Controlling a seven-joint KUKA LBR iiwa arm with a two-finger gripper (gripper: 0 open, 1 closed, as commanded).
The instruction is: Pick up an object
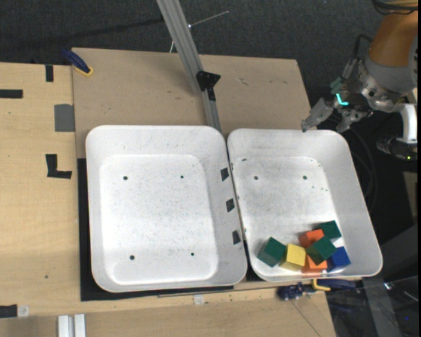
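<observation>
Several blocks (305, 251) in right bin's (351, 167) near corner, hand (325, 115) well apart

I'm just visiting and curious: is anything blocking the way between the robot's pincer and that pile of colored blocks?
Nothing visible stands in the way. The pincer hangs above the far right corner of the right bin, and the colored blocks lie clustered in its near right corner. Between them is bare white bin floor.

Two white bins (161, 146) sit side by side on the wooden surface (28, 209); a grey metal bar (186, 37) slants behind them, black tape marks (54, 166) lie at left.
</observation>
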